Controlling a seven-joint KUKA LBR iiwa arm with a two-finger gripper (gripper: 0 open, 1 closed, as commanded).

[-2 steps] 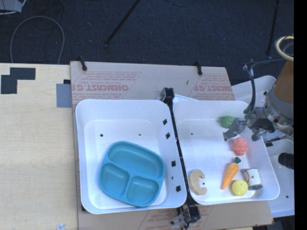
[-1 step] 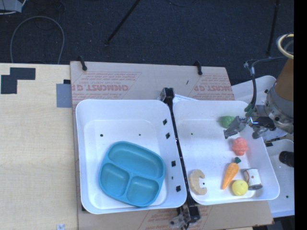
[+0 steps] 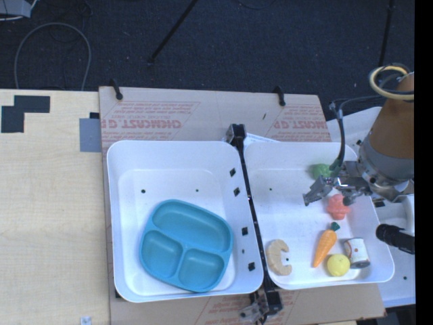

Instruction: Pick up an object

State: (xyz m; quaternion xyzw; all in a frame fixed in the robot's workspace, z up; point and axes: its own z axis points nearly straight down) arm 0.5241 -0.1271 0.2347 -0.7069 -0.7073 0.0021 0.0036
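With the yellow ball and carrot nearest at 5 o'clock, the pincer, released and holding nothing, should probably settle squarely over the pink toy just beneath before clenching.

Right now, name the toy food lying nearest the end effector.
The pink-red piece, just below the end effector; the carrot and the yellow ball lie farther.

Dark carpeted floor with cables, pale wooden benchtop
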